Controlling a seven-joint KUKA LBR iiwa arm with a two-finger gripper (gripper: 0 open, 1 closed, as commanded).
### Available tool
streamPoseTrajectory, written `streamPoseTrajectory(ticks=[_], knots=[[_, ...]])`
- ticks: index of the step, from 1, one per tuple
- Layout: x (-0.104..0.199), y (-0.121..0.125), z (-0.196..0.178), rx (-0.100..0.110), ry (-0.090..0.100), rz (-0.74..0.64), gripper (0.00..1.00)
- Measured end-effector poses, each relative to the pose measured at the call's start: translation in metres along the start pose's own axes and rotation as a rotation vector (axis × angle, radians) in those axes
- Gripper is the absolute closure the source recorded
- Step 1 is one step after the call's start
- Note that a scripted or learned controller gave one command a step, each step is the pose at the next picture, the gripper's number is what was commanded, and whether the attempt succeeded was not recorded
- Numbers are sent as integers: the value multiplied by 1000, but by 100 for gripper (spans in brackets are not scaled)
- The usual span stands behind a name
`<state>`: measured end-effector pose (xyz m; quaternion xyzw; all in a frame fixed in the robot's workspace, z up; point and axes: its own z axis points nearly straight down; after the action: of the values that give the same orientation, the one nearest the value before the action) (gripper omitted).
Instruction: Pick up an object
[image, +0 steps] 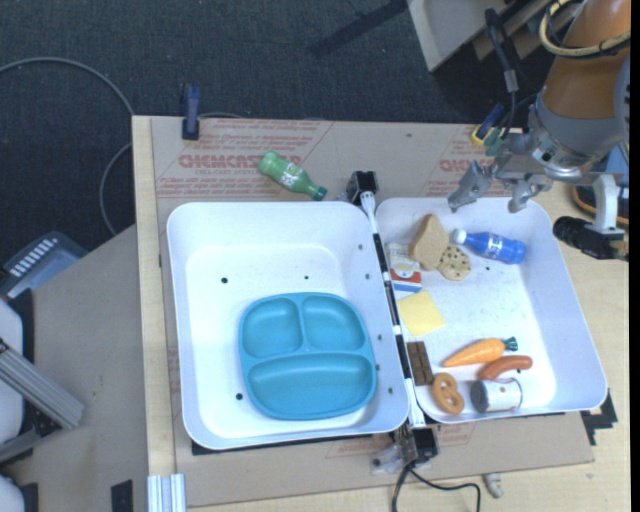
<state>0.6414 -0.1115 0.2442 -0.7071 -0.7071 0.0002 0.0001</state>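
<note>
The gripper (497, 190) is hanging at the upper right of the frame, over the far rim of the right bin (572, 300), with its two fingers (466, 188) spread apart and nothing sitting between them. The grey arm with its orange band is reaching down to it from the top right corner.

Just below the gripper, toward the middle of the frame, a blue bottle (488, 245) with a white cap is lying on its side in the upper part of the right bin, apart from the fingers. To its left a slice of bread (429, 240) is leaning, and a cookie (455, 263) is touching the bread's lower edge. Farther down the bin's left side a yellow cheese slice (421, 313) is lying flat beside a small red, white and blue carton (404, 278). Along the bin's lower edge a carrot (480, 351), a sausage (505, 366), a small tin can (497, 396), a bagel-like ring (446, 392) and a brown chocolate bar (418, 363) are resting close together, well apart from the gripper.

The left bin (200, 300) is bearing a blue divided plate (306, 355). A green bottle (291, 175) is lying on the cardboard beyond the bins, at upper centre.
</note>
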Motion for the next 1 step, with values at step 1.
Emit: streamPoseTrajectory(ticks=[1], knots=[[-33, -19, 70, 1, 0, 1, 0]])
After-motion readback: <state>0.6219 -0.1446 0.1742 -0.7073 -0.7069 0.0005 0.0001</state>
